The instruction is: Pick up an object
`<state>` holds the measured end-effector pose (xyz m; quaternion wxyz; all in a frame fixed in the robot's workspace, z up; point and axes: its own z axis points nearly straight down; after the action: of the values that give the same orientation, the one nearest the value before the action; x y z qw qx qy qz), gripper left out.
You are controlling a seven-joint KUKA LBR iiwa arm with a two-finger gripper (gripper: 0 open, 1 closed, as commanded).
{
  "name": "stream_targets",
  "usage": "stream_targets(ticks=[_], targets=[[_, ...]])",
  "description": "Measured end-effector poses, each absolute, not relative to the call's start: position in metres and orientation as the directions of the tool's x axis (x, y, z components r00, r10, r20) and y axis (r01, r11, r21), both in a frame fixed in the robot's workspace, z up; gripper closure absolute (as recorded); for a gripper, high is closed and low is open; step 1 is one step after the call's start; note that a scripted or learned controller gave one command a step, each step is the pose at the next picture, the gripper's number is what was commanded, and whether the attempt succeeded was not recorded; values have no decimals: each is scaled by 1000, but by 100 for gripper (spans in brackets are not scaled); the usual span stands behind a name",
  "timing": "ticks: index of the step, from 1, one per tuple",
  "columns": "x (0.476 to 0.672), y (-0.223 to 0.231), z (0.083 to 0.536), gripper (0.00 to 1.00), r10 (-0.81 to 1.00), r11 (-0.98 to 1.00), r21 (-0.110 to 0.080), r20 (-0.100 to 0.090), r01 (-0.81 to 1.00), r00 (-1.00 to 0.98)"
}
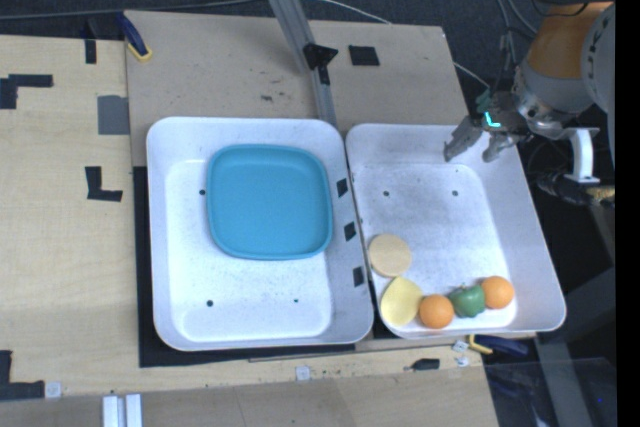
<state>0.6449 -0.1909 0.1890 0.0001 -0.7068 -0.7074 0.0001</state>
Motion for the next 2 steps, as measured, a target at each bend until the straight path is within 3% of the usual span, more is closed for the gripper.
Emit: stream_targets(ticks=[1,2], targets=[[645,-191,189,0,1000,1,0,0,1000,-1],[638,-195,128,0,1000,0,-6,1,1000,0]])
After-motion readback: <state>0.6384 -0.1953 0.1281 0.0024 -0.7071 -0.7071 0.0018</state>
